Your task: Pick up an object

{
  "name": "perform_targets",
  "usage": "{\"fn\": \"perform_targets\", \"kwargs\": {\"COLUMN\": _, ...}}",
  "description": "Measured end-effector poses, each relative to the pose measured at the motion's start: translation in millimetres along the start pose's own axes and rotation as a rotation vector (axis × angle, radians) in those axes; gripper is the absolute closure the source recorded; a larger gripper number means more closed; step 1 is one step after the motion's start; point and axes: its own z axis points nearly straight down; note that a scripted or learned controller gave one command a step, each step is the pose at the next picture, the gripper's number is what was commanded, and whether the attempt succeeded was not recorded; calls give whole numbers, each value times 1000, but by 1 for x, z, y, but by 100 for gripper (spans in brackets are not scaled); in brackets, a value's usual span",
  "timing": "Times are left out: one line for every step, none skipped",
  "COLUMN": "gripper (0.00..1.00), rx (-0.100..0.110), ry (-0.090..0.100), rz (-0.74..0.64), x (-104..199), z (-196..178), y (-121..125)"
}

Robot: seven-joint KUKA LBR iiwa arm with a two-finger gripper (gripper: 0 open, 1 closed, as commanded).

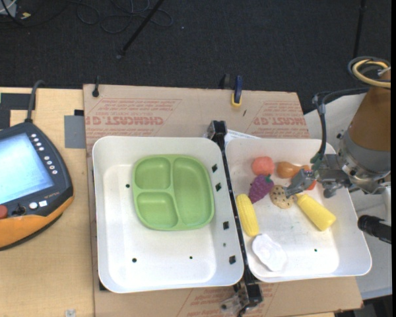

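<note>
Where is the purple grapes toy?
The purple grapes lie in the right bin, near its left side, just below the red ball and beside the cookie.

In the right bin [356, 259] the toys crowd the upper half: tomato [263, 165], grapes [261, 188], cookie [282, 197], two corn cobs [247, 215] [316, 212]. Bare floor lies along the lower right. In the left bin [112, 243], open floor rings the green plate [172, 192].
</note>
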Motion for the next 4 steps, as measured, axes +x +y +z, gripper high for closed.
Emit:
{"fn": "perform_targets", "kwargs": {"gripper": 0, "rx": 1, "ry": 0, "rz": 1, "x": 6, "z": 62, "y": 6}}
{"fn": "perform_targets", "kwargs": {"gripper": 0, "rx": 1, "ry": 1, "rz": 2, "x": 7, "z": 126, "y": 8}}
{"fn": "perform_targets", "kwargs": {"gripper": 0, "rx": -3, "ry": -1, "rz": 2, "x": 9, "z": 149, "y": 8}}
{"fn": "perform_targets", "kwargs": {"gripper": 100, "rx": -4, "ry": -1, "rz": 10, "x": 7, "z": 138, "y": 7}}
